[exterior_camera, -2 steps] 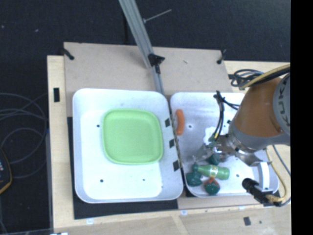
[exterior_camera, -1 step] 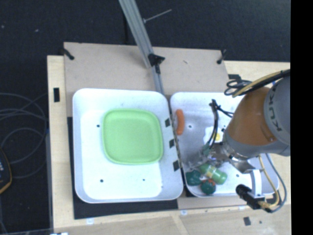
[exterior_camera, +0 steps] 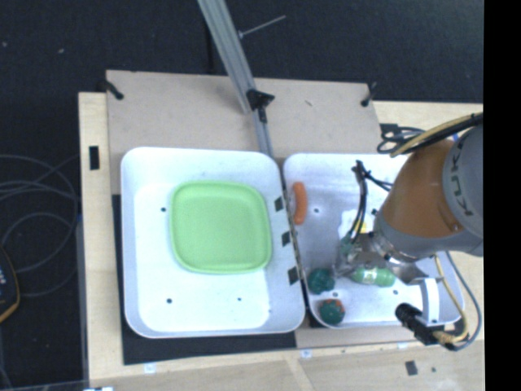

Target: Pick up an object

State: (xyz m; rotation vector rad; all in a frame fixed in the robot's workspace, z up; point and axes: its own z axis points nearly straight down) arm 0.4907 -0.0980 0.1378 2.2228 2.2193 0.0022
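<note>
Arm crowding right bin's near edge.

Green square plate flat in left white bin — grey slanted pole beyond.

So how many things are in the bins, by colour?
Light green: 2, the plate and a bottle-like thing
Dark green or teal: 2, a ball and a round thing
Orange: 1, a sausage-shaped thing
Total: 5
</note>
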